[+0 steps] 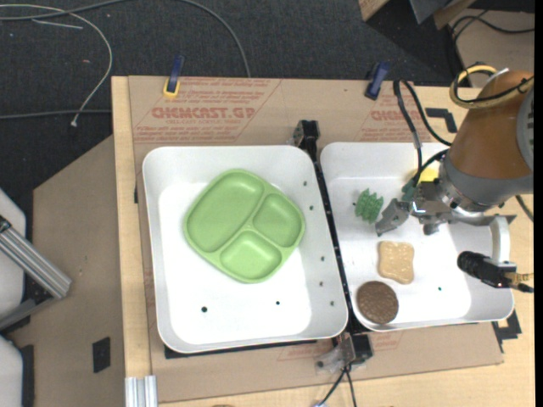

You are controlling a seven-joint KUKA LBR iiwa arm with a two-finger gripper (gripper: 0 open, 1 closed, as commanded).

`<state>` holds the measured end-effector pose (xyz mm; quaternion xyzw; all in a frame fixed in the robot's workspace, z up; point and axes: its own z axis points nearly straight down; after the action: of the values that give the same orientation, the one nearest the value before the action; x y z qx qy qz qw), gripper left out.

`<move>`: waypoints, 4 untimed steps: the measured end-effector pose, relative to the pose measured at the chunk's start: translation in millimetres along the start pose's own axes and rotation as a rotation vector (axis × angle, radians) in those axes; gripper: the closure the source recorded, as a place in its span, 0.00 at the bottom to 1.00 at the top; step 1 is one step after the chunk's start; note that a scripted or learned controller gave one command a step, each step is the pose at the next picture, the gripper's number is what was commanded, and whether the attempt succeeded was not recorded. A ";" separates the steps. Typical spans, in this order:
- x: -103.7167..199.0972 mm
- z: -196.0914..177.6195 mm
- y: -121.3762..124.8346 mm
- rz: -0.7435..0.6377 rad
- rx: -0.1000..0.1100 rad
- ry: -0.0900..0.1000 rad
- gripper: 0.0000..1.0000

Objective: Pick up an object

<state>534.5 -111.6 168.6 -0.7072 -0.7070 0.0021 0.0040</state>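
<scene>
My gripper hangs over the upper middle of the right bin, open, with nothing between its fingers. A small green leafy piece lies just to its left, close to the left finger. Just below the gripper a tan biscuit-shaped piece rests on the bin floor. A brown round piece sits at the bin's front left corner. The orange-banded arm covers the bin's back right part.
The left bin holds a light green divided plate. A black divider strip runs between the bins. A black fitting on the arm sticks out over the right bin's right side. Cables hang behind the gripper.
</scene>
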 end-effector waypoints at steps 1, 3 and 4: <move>-0.5 56.6 -7.0 0.000 -0.007 -0.001 0.00; -1.7 68.9 -3.5 0.001 -0.017 -0.005 1.00; -4.0 5.8 2.4 -0.001 -0.016 -0.004 1.00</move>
<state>536.9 -115.6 162.8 -0.7066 -0.7076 -0.0020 -0.0030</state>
